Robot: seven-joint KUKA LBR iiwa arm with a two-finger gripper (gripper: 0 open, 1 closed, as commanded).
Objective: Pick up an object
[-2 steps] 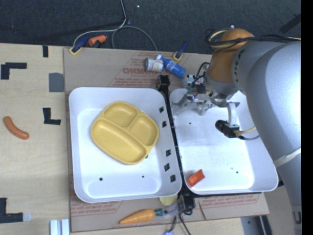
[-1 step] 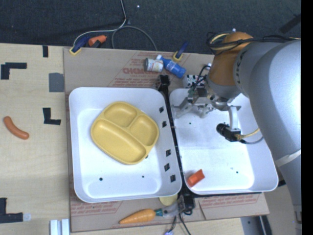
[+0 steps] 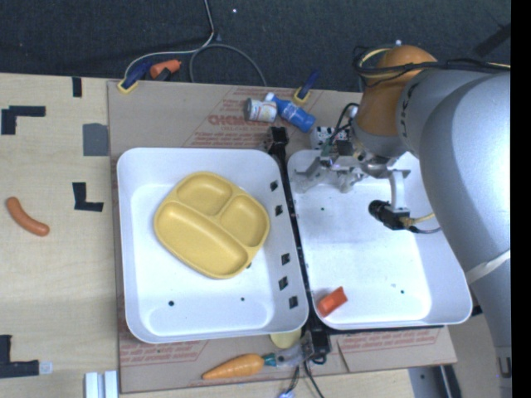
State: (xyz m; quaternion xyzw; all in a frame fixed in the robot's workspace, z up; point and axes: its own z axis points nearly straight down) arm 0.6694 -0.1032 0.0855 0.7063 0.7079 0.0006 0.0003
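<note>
Gripper (image 3: pixel 332 171) low, arm (image 3: pixel 465 164) bent

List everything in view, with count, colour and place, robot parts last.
bins: 2, white, side by side on the bench
plate: 1, yellow, divided, in the left bin
block: 1, orange, near the front edge of the right bin
carrot: 1, orange, on the cardboard in front of the left bin
sausage: 1, orange-red, on the wooden bench far left
bottle: 1, blue and white, lying on the cardboard behind the bins
clamp: 1, yellow and orange, at the cardboard's back left corner
cable: 1, white, running over the dark floor behind the bench
arm: 1, grey with orange band, reaching in from the right
gripper: 1, metallic, over the back of the right bin
</note>
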